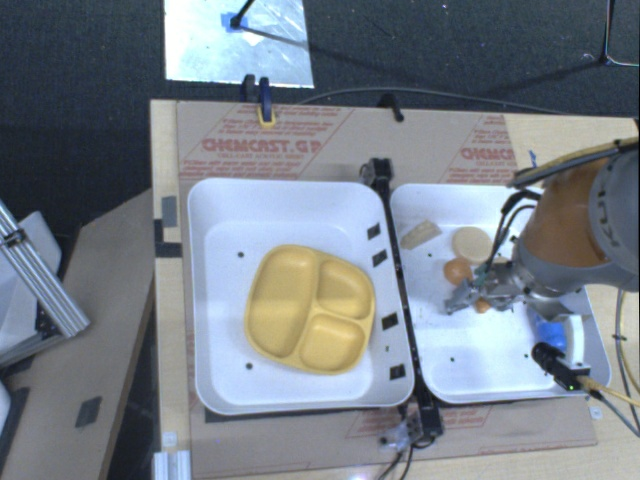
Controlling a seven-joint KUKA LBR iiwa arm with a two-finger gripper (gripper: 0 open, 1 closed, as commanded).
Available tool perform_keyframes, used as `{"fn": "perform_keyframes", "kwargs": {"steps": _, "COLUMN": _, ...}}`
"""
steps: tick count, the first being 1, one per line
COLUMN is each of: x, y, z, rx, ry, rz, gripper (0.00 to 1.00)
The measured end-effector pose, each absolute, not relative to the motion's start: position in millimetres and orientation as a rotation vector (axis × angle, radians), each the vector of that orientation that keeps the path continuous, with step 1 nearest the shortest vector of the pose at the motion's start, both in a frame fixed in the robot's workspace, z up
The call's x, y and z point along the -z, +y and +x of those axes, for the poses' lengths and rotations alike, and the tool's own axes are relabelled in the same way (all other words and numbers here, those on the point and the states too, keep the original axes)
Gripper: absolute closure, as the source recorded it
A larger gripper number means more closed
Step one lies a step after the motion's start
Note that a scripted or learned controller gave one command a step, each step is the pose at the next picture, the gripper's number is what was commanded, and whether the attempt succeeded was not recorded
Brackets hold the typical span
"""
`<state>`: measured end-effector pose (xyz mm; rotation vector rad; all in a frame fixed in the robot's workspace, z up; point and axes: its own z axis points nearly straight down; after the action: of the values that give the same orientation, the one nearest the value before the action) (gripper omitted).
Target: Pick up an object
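Nearest us, the yellow divided plate (308, 310) lies flat in the left bin (215, 268) and takes up most of its floor. Over in the right bin (470, 373), the gripper (465, 298) is down low near the bin's middle, with the arm reaching in from the right. Open or closed? At this angle I cannot tell, and nothing can be seen gripped. Just beyond its tip sits a small orange-brown ball (457, 270), very close to it. Behind that lies a pale round disc (472, 240), almost touching the ball. Further left is a tan wedge (420, 233), by the bin's far-left corner.
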<state>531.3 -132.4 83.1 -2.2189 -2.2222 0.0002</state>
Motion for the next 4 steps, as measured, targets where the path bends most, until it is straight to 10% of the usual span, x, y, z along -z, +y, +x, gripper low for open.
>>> {"fn": "perform_keyframes", "kwargs": {"steps": 1, "x": -95.2, "y": -132.8, "z": 532.4, "rx": 0.003, "ry": -2.225, "rz": -2.221, "gripper": 1.0}}
{"fn": "perform_keyframes", "kwargs": {"steps": 4, "x": -203.9, "y": -136.3, "z": 541.8, "rx": 0.003, "ry": -2.228, "rz": -2.219, "gripper": 1.0}}
